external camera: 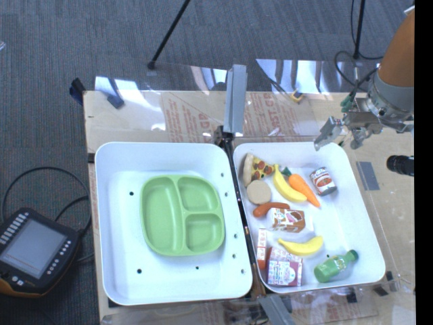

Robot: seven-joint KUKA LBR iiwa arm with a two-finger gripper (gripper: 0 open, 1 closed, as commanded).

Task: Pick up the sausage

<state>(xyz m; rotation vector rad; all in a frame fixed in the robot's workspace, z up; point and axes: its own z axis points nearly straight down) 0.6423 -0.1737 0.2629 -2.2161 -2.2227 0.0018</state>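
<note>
Right bin (365,246) crowded with toy food. Gripper (342,133) hovers past bin's 1 o'clock corner, fingers spread, nothing between. Sausage (269,208) lies near bin's 10 o'clock, under round cracker (258,192), touching snack packet (287,219). Likely light, stiff, slick plastic; pinch across midsection. Packet print unreadable.

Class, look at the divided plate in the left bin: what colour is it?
The divided plate is light green, plain with no pattern, clear in the camera view against the white left bin.
</note>
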